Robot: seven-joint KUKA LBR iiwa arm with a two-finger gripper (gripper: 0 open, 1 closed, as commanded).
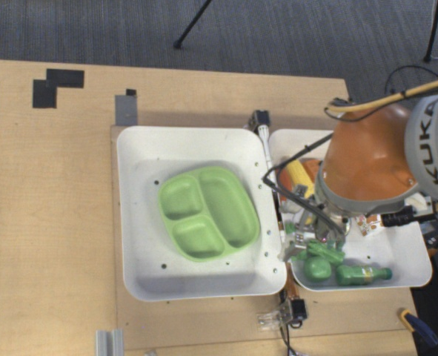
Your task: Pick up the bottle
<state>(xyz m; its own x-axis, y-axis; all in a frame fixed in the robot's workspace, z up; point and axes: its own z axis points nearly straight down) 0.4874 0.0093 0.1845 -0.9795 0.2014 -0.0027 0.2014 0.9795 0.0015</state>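
**benchrat:** So where's it at? Starting from the near edge: the small green plastic bottle (362,274) is lying on its side along the near edge of the right white bin (419,269), cap end pointing to the bin's near-right corner. Touching its other end there's a round green lumpy thing (319,265), maybe a toy vegetable, can't say for sure.

**kuka_fan:** And the two-finger gripper (311,232)?

**benchrat:** Just past that clutter, low over the right bin close to its left wall. Honestly I can't tell if the jaws are apart or together, the fat grey-and-orange arm (370,158) covers most of it. Nothing visibly between them.

**kuka_fan:** So it's not on the bottle yet.

**benchrat:** I'd say no. It looks lined up on the round green thing more than the bottle. To do this well I'd shift toward the near-right corner and straddle the bottle across its narrow body, not end to end, and keep clear of the neighbour.

**kuka_fan:** Further back?

**benchrat:** A yellow object (299,175) near the far-left part of that bin. The left white bin (141,221) holds a green three-compartment tray (207,212).
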